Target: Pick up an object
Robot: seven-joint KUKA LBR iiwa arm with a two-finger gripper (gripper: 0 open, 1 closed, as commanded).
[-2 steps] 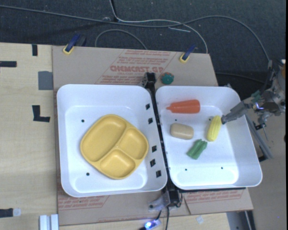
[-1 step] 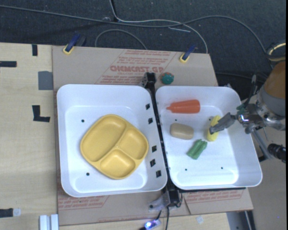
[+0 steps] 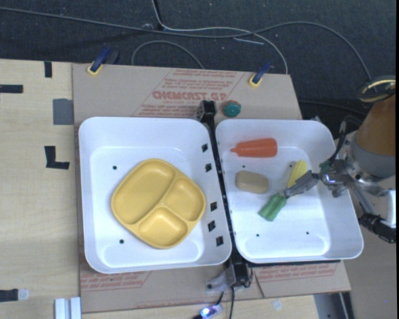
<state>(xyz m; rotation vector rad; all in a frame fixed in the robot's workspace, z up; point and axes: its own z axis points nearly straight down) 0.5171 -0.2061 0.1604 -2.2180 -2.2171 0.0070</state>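
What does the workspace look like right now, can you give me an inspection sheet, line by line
Surface: two white bins side by side, left bin, right bin, on cardboard.
Job's things: in the right bin, carrot, tan piece, corn, green piece.
Clutter: yellow divided plate in the left bin; small teal thing on the cardboard behind the bins.
Grippers: gripper low over the right bin, near the corn and green piece; hold unclear.
Cables: black cables on the dark floor behind.
Surroundings: wooden bench, yellow clamps.

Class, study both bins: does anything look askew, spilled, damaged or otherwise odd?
Nothing stands out. The yellow divided plate lies flat in the left bin; carrot, potato and corn lie intact in the right bin.
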